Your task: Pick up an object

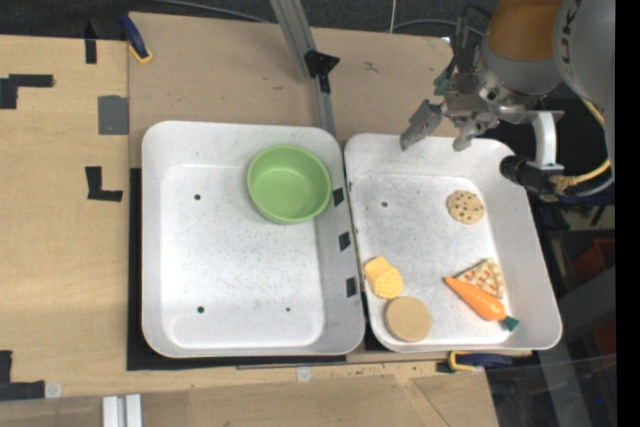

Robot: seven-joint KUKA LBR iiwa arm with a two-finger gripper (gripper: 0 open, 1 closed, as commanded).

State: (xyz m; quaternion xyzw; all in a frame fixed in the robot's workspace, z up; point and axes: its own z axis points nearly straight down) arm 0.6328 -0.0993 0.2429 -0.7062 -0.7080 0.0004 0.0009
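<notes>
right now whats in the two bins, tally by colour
green: 1, the bowl in the left bin
orange: 1, the carrot
yellow: 1, the small yellow piece
tan: 2, the cookie and the round biscuit
mixed: 1, the pizza slice
total: 6, five in the right bin

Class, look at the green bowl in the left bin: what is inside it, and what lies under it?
The green bowl holds nothing visible; its inside shows plain green. It sits on the left bin floor, and the patch beneath is covered.
</notes>
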